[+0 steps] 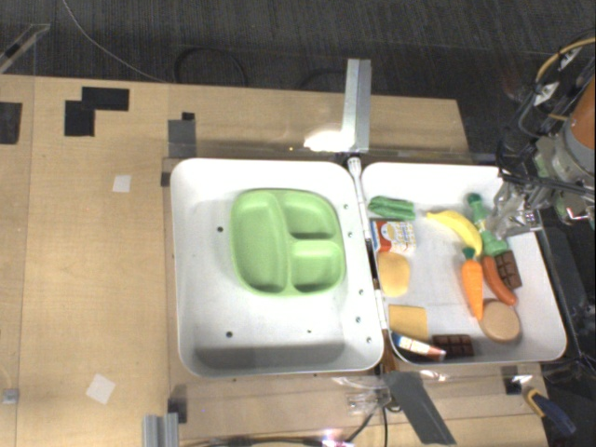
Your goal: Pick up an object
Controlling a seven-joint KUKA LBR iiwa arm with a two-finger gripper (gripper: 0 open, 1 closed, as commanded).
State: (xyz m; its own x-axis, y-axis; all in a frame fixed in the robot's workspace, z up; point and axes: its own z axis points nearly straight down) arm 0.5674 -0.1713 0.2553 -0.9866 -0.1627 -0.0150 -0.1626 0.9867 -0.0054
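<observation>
From the one camera above, looking down at a slant, the wooden surface [84, 277] carries two shallow white bins side by side. The left bin [200, 343] holds a green divided plate [284, 240] and nothing else that I can make out. The right bin [545, 338] holds the toy food, any piece of which could serve as the object to pick: a banana [456, 228], a carrot [473, 289], a chocolate bar [508, 269], a round bun [501, 323], a yellow block [409, 320], a pale potato-like piece [395, 274], a small carton [397, 238] and a green wrapped piece [391, 207].

The arm [568, 142] comes in from the right, and the tool [510, 214] hangs over the far right part of the right bin, just above the crowded spot where the banana tip, a green piece [482, 220] and the carrot top meet. How wide it stands cannot be told from this angle, and nothing can be seen held in it.

The main risk, as I judge it, is the clutter below: pieces touch or overlap there, so a closing grip could catch two at once, or pinch an edge and let the piece slip out on the lift. The bin's right wall is also near, and a descent slightly off could strike it or shove pieces against it
</observation>
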